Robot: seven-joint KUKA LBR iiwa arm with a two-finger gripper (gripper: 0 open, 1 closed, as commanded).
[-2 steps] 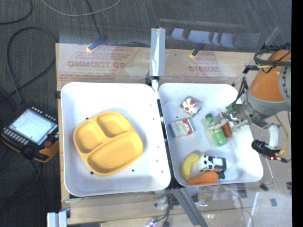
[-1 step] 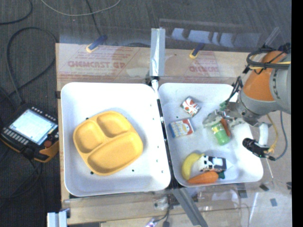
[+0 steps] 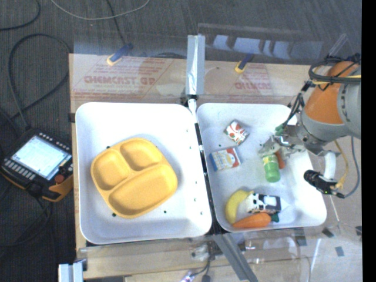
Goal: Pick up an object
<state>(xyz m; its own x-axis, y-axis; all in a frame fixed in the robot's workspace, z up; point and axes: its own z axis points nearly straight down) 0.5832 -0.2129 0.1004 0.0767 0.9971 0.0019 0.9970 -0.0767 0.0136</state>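
Green and light, the rigid, slippery plastic bottle (image 3: pixel 271 170) is located in the right bin (image 3: pixel 305 216) beneath the hand (image 3: pixel 276 147), whose state cannot be told, and is best gripped across its body.

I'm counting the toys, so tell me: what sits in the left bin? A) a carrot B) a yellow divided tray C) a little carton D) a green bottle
B: the yellow divided tray lies by itself in the left bin, while the toy food sits in the right bin.
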